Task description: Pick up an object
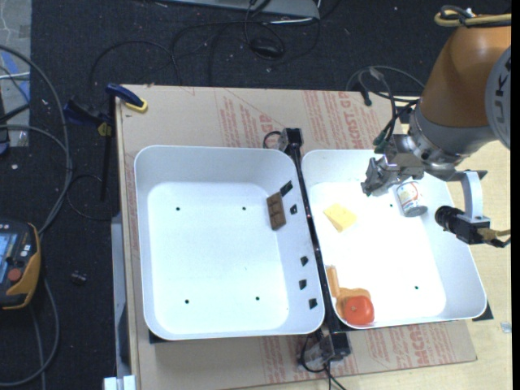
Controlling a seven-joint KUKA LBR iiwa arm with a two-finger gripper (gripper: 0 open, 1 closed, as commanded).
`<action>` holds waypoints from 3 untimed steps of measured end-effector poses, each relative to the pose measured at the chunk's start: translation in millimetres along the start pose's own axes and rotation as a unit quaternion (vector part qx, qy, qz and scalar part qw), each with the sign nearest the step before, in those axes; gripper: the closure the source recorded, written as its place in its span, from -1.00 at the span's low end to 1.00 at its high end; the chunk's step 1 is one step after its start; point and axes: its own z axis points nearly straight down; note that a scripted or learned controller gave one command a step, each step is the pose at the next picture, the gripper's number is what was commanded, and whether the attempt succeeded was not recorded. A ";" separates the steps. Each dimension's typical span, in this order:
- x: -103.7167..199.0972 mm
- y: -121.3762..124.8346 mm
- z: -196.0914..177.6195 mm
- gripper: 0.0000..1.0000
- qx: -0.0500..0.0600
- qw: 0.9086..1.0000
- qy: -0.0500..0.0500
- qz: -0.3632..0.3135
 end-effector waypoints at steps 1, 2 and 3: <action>56.6 -15.0 -2.4 1.00 0.000 1.000 0.000 0.000; 98.7 -33.4 11.1 1.00 0.000 1.000 0.000 0.001; 152.5 -50.8 26.1 1.00 0.001 1.000 0.000 0.000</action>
